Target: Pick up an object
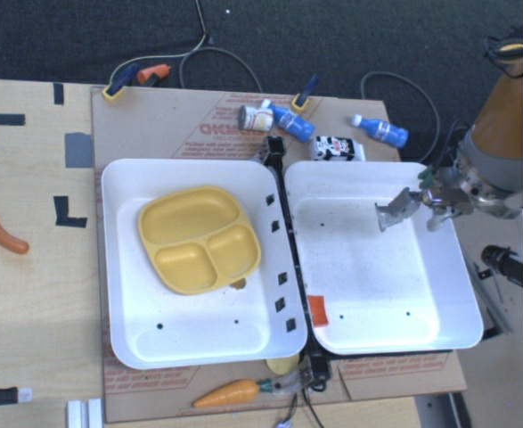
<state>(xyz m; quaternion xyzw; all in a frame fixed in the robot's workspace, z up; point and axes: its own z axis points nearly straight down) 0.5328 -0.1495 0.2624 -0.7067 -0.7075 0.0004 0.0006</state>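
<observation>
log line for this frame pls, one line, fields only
phase: approach | gripper: over right bin, nothing visibly held | left bin: yellow divided plate | right bin: small orange item

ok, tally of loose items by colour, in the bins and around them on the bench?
Yellow: 1, three-compartment plastic plate in the left bin
Orange: 3, small flat card in the right bin, toy carrot, toy sausage
Blue: 2, small plastic bottles
White: 1, small labelled bottle
Black-and-white: 1, patterned packet
Total: 8
</observation>
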